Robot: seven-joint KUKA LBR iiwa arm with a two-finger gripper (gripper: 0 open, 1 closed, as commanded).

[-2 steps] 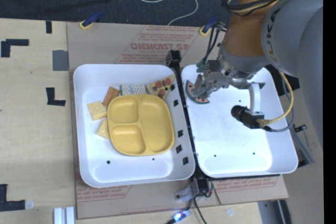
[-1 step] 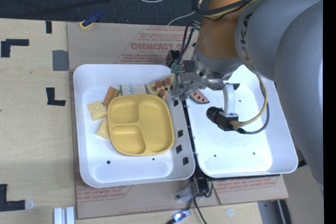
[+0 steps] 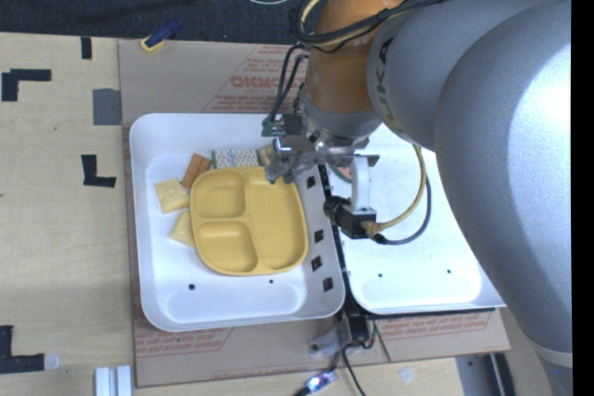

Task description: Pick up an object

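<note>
Lengthwise, yellow tray [image 3: 249, 223] along left bin [image 3: 148, 199], slightly tilted.

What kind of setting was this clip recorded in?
Likely a robotics lab grasping bench: two white bins on cardboard, a yellow divided tray among small items, and the grey arm's hand reaching over them.

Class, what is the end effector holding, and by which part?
Cannot be told: the end effector sits at the yellow tray's upper right rim, its tip hidden.
</note>
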